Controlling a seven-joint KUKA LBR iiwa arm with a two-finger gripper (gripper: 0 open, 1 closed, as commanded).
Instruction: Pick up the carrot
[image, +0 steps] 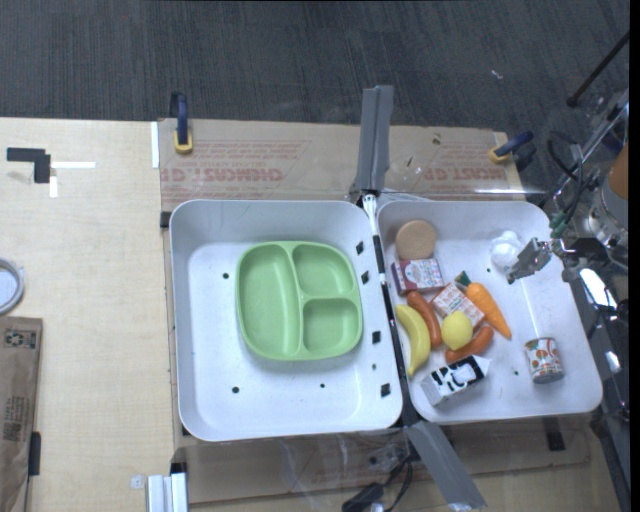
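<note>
Jaws: state can't be told, too small and blurred at this angle; nothing visible between them. They sit over the right bin at about 2 o'clock of its floor, just beside a white crumpled item at their 10 o'clock.

Carrot lies on the right bin floor, near centre, tilted with its green top toward 11 o'clock and its tip toward 5 o'clock. It's at 7 o'clock from the jaws, near but apart. Touching or just beside a small printed carton on its 9 o'clock side.

Cluster around it: lemon at 7 o'clock of the carrot, banana further toward 9 o'clock, a red-orange sausage-like piece between banana and lemon. Pink carton and a round brown bun at 10–11 o'clock. Black-and-white carton at 7 o'clock, lying flat. Small can at 4 o'clock, well apart from the cluster.

Left bin holds a green divided plate, three compartments.

Both bins sit side by side on the worktop.
</note>
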